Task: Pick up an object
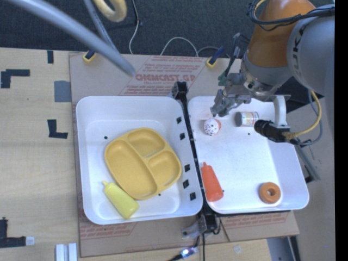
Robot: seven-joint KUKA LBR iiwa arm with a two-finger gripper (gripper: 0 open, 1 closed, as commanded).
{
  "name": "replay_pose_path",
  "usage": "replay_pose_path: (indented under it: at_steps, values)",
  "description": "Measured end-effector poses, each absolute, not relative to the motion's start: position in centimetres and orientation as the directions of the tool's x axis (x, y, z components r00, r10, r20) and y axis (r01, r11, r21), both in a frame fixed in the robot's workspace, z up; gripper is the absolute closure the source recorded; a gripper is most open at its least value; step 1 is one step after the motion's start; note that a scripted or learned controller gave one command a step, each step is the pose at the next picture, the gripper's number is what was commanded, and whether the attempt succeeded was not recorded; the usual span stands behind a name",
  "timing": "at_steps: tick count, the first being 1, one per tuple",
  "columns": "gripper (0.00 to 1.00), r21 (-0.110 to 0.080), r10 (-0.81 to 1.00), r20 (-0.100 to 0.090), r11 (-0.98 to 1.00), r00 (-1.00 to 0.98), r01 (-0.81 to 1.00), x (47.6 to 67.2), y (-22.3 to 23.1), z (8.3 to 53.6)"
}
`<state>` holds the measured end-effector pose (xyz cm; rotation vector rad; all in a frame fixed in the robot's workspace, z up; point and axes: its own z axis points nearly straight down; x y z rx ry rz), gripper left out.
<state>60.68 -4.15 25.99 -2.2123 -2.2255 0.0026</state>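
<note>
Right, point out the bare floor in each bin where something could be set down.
Right white bin: broad bare middle, bordered by the orange bottle, brown doughnut and small jar. Its far end is crowded by the gripper and speckled white ball. Left white bin: bare far strip beyond the yellow divided plate.

white speckled ball (211,126) | right bin (283,162), far-left corner | resting on floor

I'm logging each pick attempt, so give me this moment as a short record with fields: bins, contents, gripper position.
left bin: yellow divided plate, yellow squeeze bottle at its near corner
right bin: white spotted ball, small jar lying on its side, orange bottle, brown ring
gripper: over right bin's far left corner, just above the ball
held: nothing seen between fingers
</note>
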Motion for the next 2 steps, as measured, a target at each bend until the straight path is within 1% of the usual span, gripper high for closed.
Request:
replay_pose_path:
  at_steps: [1,2]
  values:
    - [1.0,-0.003,1.0,0.002,0.007,-0.007,1.0,59.5,1.7,26.0]
    - [1.0,-0.003,1.0,0.001,0.006,-0.006,1.0,58.7,6.0,25.3]
